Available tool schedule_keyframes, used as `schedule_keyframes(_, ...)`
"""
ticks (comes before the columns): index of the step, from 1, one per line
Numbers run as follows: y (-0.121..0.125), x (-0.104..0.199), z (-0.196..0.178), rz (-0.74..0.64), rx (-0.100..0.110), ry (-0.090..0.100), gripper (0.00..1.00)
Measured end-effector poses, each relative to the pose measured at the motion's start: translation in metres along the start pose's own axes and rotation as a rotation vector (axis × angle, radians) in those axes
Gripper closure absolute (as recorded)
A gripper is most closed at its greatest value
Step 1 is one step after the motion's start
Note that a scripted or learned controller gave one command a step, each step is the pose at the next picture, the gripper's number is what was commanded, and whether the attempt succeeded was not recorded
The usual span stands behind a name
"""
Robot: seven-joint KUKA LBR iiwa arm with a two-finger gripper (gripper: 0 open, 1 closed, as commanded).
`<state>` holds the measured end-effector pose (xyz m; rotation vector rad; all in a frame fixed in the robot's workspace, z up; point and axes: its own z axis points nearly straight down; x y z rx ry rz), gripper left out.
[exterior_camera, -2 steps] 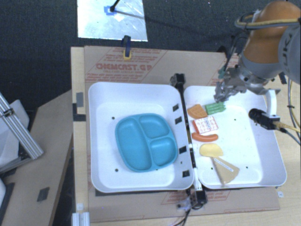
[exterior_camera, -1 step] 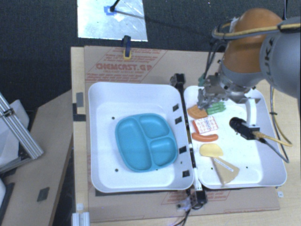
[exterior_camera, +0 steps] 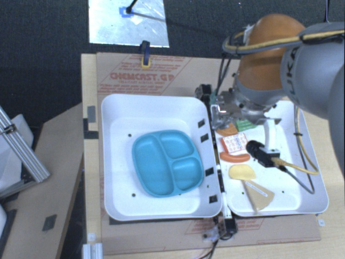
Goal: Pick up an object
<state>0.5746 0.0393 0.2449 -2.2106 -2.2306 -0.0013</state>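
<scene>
Two shallow white bins sit side by side on a cardboard sheet [exterior_camera: 178, 69], on which I read "CHEMCAST" in red print. The left bin [exterior_camera: 110, 161] holds one smooth blue plate [exterior_camera: 167, 161], rounded, with three compartments. The candidates for picking lie along the left side of the right bin [exterior_camera: 318, 196]: a red-and-white printed packet [exterior_camera: 234, 143], its writing too small to read; a glossy red sausage-shaped piece [exterior_camera: 235, 157] just below it; a yellow rounded piece [exterior_camera: 241, 171]; and a flat beige wedge [exterior_camera: 259, 194] nearest the front. The gripper [exterior_camera: 215, 112] stands at that bin's far left corner, beside the divider; I cannot tell whether it is released or clenched
</scene>
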Motion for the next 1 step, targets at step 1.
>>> schedule_keyframes(1, -0.0226, 0.0437, 0.0018, 0.000, 0.001, 0.000, 1.00)
